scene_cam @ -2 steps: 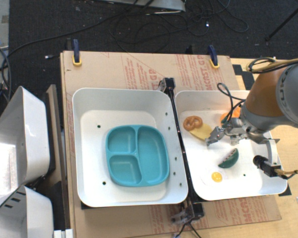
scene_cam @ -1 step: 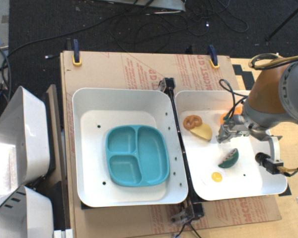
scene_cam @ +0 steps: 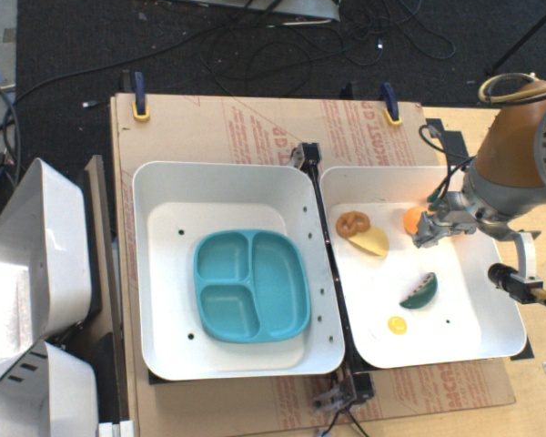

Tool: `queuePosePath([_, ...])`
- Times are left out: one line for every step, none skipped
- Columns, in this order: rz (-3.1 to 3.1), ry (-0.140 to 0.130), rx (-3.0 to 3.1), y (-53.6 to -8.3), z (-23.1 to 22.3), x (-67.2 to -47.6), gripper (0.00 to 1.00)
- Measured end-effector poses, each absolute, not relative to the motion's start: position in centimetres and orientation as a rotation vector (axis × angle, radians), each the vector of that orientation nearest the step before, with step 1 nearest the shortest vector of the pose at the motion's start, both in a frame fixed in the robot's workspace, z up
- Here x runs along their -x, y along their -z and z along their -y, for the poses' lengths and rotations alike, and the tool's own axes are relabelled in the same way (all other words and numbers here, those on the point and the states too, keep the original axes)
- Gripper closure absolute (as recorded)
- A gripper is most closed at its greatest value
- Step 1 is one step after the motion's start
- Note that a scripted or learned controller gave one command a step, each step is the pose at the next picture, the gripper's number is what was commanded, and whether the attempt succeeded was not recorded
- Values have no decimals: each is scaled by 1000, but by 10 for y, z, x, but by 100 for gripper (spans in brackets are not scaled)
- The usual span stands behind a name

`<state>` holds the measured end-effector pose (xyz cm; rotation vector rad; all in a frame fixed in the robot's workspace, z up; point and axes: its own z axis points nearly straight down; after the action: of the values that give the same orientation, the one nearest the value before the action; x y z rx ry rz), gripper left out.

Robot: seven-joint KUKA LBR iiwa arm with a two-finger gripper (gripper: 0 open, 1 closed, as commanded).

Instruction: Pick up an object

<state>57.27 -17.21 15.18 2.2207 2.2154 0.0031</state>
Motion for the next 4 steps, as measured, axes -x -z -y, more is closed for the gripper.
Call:
queuePosePath([-2219,-4,-2215,-215,176,-573,100])
queuePosePath([-2220,-5,-2213,-278,177,-580,100])
queuePosePath([-2229,-1,-2215,-274,134,-570,100])
queuePosePath([-2231,0,-2215,-265,85,-564,100])
